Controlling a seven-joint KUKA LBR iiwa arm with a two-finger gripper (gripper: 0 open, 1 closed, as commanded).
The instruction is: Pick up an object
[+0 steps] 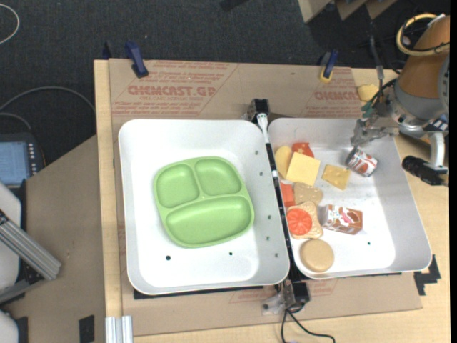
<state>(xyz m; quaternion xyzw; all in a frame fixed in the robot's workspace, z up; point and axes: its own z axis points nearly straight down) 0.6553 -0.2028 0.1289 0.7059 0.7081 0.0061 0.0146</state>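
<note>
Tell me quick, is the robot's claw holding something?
Gripper: low over the right bin, just above a small red-and-white packet; whether it grips the packet cannot be told.

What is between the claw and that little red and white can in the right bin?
Nothing visible. The claw hangs directly over the red and white can near the right bin's back corner. The cheese piece lies beside the can, to its left, not over it.

Two white bins (136, 191), one green divided plate (203, 201), roughly nine toy food pieces (303, 168).
</note>
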